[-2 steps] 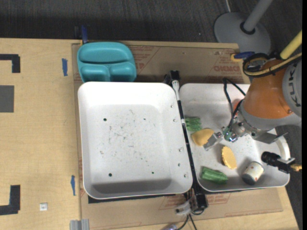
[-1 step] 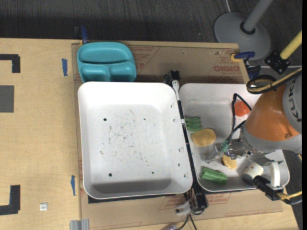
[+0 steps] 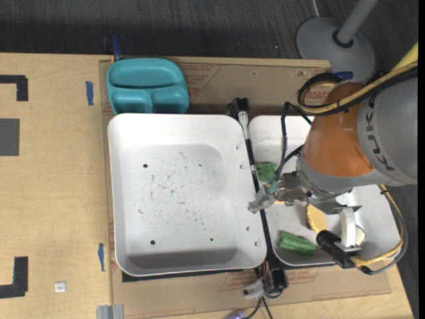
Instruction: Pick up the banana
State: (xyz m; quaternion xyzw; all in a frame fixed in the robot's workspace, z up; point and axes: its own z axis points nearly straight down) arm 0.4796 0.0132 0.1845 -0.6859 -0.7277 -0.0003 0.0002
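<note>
From the L: cardboard-topped bench [image 3: 53,178] w/ 2 short blue tape strips [image 3: 89,93] by the L bin's edge. 1 teal divided tray [image 3: 147,85] sits just behind the L bin [image 3: 179,185], touching its back rim. That bin's floor has dark specks scattered on it.

2 white bins total, side by side. A black cable runs along the seam between them.

Gripper [image 3: 263,199] is at the seam, low over the R bin's [image 3: 269,135] L edge. Its metal tip pokes toward the L bin's rim. I can't tell if it's open or closed, since the wrist hides too much. I see nothing gripped.

2 green items in the R bin. 1 green item [image 3: 266,172] lies just behind the gripper, and the other green item [image 3: 296,243] lies near the front wall.

Banana [image 3: 317,219], 1 only, lies on the R bin floor to the R of the gripper and nearer the front. It's near the gripper but apart from it. Only a yellow patch shows, as the wrist covers the rest. It's just R of the front green item.

1 arm [image 3: 392,135] comes in from the R, w/ grey link and orange band [image 3: 335,138] bent down over the R bin, cables looped round the wrist.
</note>
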